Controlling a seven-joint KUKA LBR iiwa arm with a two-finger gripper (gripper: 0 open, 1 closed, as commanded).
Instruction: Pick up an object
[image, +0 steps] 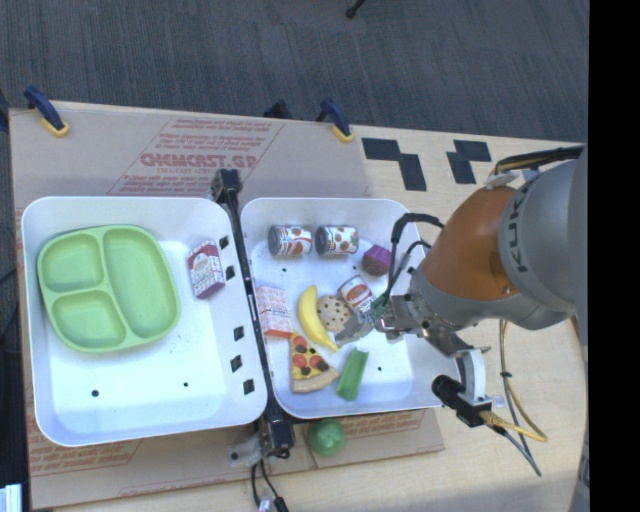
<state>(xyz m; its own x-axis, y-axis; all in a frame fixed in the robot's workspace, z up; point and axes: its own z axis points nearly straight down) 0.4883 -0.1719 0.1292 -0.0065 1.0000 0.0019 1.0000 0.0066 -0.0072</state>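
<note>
- Far left, the green divided plate (105, 290) lies flat in the left bin (60, 415), with a small red packet (205, 270) just beside it near the divider. I judge both too far over for this try.
- Across the divider, the right bin (400, 395) holds the crowd: a white wrapper (272, 306), a banana (313, 318), a pizza slice (310, 366) and a green block (353, 374), lying close together.
- Two cans (312, 241) lie on their sides along the far wall, a purple piece (377, 260) to their right.
- A cookie (335, 313) and a small red-and-white can (356, 295) lie just beside my fingers (368, 322), so one of these is probably my target.
- My fingers reach in low from the right; I cannot tell whether they are spread or closed, and nothing visibly sits between them.
- A green ball (325, 436) rests on the counter (300, 150) outside the bin's near edge.
</note>
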